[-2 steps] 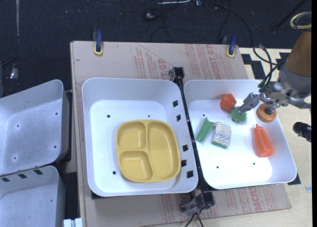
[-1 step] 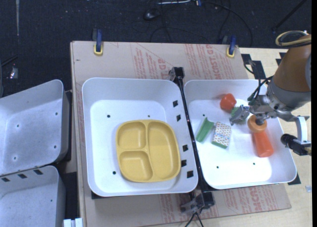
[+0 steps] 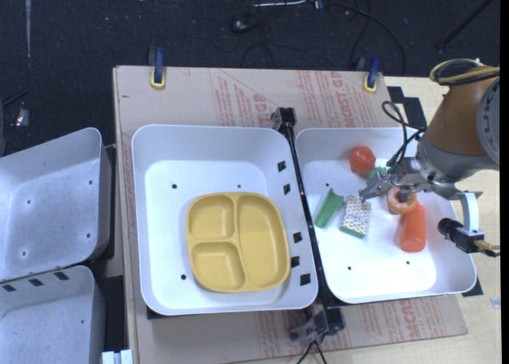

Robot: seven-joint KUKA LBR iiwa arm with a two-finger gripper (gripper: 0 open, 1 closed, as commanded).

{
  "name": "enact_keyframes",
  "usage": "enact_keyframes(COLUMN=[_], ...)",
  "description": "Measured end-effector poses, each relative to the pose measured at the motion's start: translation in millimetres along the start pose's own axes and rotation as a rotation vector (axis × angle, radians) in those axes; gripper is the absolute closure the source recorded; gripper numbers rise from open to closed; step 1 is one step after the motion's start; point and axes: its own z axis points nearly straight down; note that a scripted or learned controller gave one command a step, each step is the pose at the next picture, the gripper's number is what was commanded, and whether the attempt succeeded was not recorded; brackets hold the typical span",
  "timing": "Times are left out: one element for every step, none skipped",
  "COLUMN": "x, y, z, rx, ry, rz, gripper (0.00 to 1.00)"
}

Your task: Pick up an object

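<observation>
writing: red print on the cardboard sheet point(image 3: 262, 104), unreadable | objects: red ball point(image 3: 362, 158), green piece point(image 3: 328, 208), speckled block point(image 3: 356, 217), orange carrot-like piece point(image 3: 412, 229), all in right bin point(image 3: 382, 279) | gripper point(image 3: 387, 185) low over them, jaw state unclear | left bin point(image 3: 159, 219) holds yellow divided plate point(image 3: 237, 241) | floor dark, cables
</observation>
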Motion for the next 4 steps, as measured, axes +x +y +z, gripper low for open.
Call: enact_keyframes(x=[-1,-3,-3,-3], y=[-3,-10,-8,-6], z=[-5,-63,-116,-142], rx=[0.008,0.01,0.008,0.011], ry=[-0.002,-0.005,-0.005,-0.004], rz=[0.001,0.004,0.002,0.002], gripper=[1.0,1.0,1.0,1.0])
